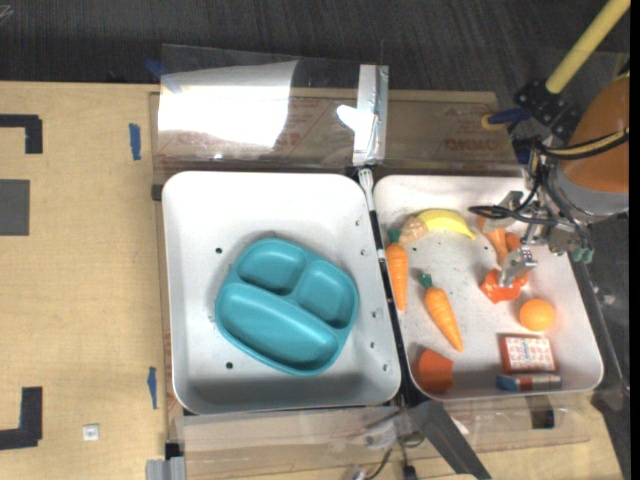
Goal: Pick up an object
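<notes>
The right white bin (590, 368) holds several toy foods. A yellow banana (445, 223) lies at its back, with two carrots (398, 273) (442, 313) on the left. An orange ball (537, 314) sits at the right, and a small red-patterned box (526, 352) lies in front of it. A red-orange piece (500, 288) rests mid-bin. My gripper (518, 260) hangs directly over that piece, its tip at or just above the top edge. Whether it touches the piece is unclear.
The left white bin (190, 218) holds a teal divided plate (287, 303). An orange round piece (434, 368) and a thin marker (527, 379) lie at the right bin's front. Another orange piece (497, 240) is behind the gripper. A clear plastic sheet (260, 108) stands behind the bins.
</notes>
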Controlling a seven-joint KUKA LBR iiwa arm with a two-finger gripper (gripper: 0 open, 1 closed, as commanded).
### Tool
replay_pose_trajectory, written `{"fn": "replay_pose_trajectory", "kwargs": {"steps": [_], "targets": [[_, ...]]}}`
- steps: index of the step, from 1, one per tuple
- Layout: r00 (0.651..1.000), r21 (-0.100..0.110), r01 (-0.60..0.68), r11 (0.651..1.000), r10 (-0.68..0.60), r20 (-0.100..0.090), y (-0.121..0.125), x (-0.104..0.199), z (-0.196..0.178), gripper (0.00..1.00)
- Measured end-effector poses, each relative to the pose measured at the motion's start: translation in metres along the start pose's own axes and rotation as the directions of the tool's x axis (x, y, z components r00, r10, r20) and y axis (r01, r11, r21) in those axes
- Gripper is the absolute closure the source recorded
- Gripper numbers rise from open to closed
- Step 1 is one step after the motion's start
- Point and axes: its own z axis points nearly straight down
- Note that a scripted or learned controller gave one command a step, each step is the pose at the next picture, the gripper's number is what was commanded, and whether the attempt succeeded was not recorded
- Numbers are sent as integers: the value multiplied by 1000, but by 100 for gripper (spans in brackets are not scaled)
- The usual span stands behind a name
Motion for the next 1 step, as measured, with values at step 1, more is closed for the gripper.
{"fn": "replay_pose_trajectory", "kwargs": {"steps": [1], "targets": [[1000,5,-7,1000,7,9,-14,-4,-1,0]]}}
